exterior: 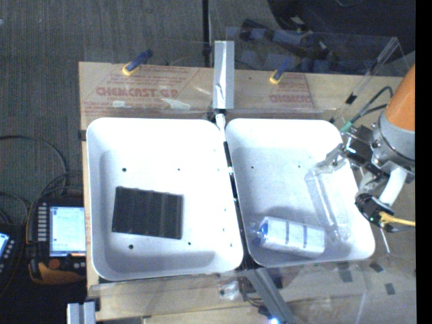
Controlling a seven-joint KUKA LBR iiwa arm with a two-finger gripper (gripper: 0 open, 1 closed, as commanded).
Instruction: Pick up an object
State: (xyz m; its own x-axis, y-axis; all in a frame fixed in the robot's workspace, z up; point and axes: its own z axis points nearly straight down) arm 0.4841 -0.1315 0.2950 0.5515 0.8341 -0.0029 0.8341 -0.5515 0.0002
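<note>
From my remote seat I'm looking down on two white bins side by side. The left bin [101,181] has a flat black ribbed pad [147,212] lying on its floor, a bit toward the near-left part, well clear of the walls.

The right bin [283,140] is where the pickable stuff is. There's a plastic bottle [291,236] with a white and blue label lying on its side along the near edge of the bin, cap end pointing left. Just beside it, a clear plastic tube [325,202] runs from the middle right of the bin down toward the near-right corner, and its lower end looks like it's touching or almost touching the bottle's right end. It's see-through, so the outline is hard to follow.

The arm [399,123] comes in from the right, sitting over the right rim of that bin, orange band visible at the edge. The gripper [351,152] is up by the far end of the clear tube, near the bin's right wall. Honestly I can't tell how the gripper is set from this angle, it's too cluttered with cables and brackets.
</note>
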